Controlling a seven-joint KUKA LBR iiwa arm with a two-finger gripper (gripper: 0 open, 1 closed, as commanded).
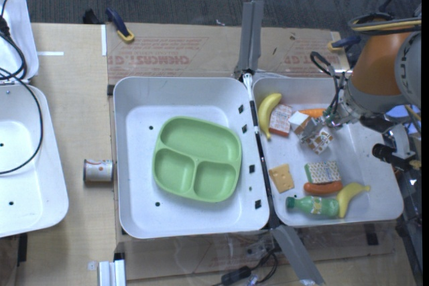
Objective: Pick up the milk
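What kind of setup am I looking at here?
Likely a robot lab pick-and-place bench: two white bins on a cardboard-covered bench, toy food such as a banana, and a green divided plate.

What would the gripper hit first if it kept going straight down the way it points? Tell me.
Most likely the small patterned carton in the right bin: the gripper points down and leftward right above it. Depth is unclear from this slanted view, so contact height is uncertain.

A pale green plate (pixel 198 159) was seen in a white bin (pixel 127 164); two yellow bananas (pixel 268 112), a green bottle (pixel 314 206) and orange-yellow cheese (pixel 282 178) were noted.
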